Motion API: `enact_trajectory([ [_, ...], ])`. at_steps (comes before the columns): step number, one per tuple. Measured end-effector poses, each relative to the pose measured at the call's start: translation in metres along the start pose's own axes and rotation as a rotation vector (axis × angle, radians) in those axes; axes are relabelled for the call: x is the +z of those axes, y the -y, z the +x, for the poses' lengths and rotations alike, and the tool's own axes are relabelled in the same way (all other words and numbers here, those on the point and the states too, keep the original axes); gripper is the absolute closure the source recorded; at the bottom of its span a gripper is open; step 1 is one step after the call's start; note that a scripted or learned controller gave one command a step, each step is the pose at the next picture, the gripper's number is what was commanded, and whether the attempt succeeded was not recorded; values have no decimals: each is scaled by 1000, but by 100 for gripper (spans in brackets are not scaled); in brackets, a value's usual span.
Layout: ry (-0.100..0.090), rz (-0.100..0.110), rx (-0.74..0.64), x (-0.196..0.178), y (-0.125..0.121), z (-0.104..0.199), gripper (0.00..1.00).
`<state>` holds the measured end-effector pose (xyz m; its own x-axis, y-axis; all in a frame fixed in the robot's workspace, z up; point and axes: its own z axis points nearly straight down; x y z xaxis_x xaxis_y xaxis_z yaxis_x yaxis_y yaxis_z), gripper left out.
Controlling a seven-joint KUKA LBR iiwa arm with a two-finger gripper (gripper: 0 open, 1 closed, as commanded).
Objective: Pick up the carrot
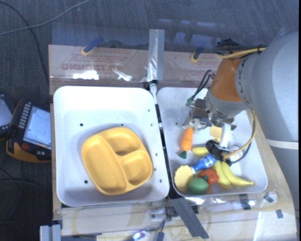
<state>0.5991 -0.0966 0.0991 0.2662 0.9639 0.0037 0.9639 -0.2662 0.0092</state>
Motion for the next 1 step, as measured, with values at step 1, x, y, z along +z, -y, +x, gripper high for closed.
enact_trajectory([
  [1,5,12,-237,-83,24,40,100],
])
